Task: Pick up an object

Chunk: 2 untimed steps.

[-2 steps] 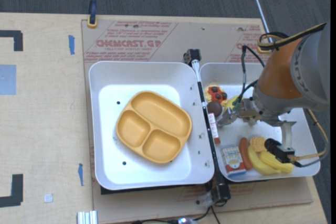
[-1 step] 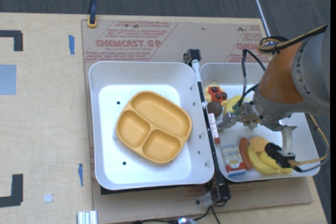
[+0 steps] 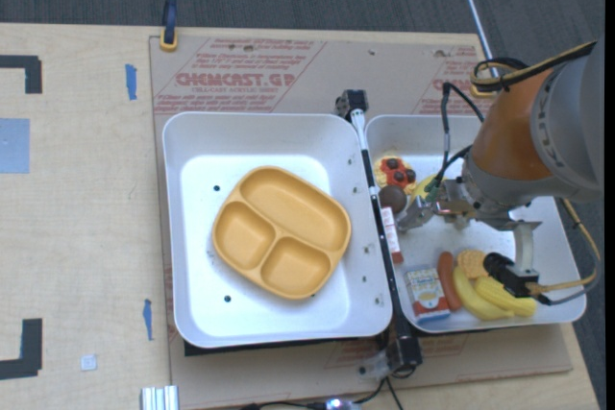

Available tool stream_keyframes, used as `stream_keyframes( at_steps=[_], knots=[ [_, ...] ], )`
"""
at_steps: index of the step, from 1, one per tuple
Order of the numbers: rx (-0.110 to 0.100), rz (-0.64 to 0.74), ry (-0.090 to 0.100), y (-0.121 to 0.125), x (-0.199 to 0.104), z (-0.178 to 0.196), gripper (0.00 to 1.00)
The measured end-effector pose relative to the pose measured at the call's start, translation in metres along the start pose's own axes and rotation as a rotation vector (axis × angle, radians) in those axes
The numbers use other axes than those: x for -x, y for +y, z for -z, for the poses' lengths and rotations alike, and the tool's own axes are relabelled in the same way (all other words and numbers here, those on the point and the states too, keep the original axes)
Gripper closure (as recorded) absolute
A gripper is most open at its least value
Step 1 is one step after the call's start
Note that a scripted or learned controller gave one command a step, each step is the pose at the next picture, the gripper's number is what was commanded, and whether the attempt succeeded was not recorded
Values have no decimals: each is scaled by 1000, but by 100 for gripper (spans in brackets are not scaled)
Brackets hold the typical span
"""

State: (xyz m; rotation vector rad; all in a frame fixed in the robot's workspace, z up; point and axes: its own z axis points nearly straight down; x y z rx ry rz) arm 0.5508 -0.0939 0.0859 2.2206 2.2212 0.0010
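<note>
In the right bin (image 3: pixel 567 302), my gripper (image 3: pixel 415 212) reaches down at the left side, just right of a brown rounded toy (image 3: pixel 391 199). A red and yellow toy food piece (image 3: pixel 396 173) lies just behind that, near the bin's back left corner. At the front of the bin lie a small carton (image 3: pixel 426 291), a red sausage (image 3: pixel 447 276), a round cracker (image 3: pixel 471 261) and yellow bananas (image 3: pixel 492 297). The arm's orange band and grey body (image 3: pixel 524 149) cover the bin's back right part.
The left bin (image 3: pixel 183 206) holds a yellow plate (image 3: pixel 281 231) with three compartments. A black divider bar (image 3: pixel 370 178) with a clamp runs between the bins. Cables loop around the wrist, and a black fitting (image 3: pixel 507 271) hangs over the bananas.
</note>
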Motion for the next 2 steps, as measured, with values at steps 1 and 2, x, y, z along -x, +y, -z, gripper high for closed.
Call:
stream_keyframes(
  at_steps=[1,2],
  knots=[
    [3,0,-1,-22,-2,0,0],
    [1,1,1,-14,5,0,0]
  ],
)
